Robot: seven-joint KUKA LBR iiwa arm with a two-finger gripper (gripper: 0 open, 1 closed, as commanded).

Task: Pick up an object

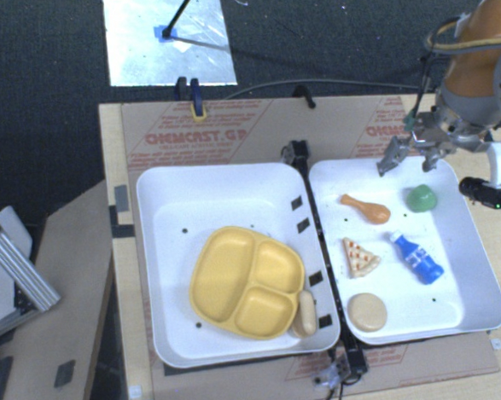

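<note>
Arm (475,42) is reaching in from the right, grey with orange band, wrist hanging over the far edge of the right bin (472,308). Jaws (410,160) are standing spread wide, one dark finger pointing down-left, the other down-right, with bare bin floor showing between the tips. Nothing is sitting between them; they are touching no object (tips appear to be hovering above the bin, though height is hard to judge from this slant).

Right bin is carrying five things. Green ball (421,197) is lying near the far right, just below the right finger, closest of all to the jaws but apart from them. Drumstick (367,208) is lying left of the ball, thin end pointing up-left. Pizza slice (360,257) is sitting mid-bin near the left wall. Blue bottle (418,258) is lying on its side to the right of the slice, cap toward the far end. Tan round cookie (367,311) is resting in the near left corner.

Left bin (161,210) is holding a yellow tray (248,280) with three compartments, tilted slightly. Bread roll (305,312) is lying just beside the tray's near right corner, touching it.

Both bins are sitting on a cardboard sheet (229,132) on the counter (74,250).
</note>
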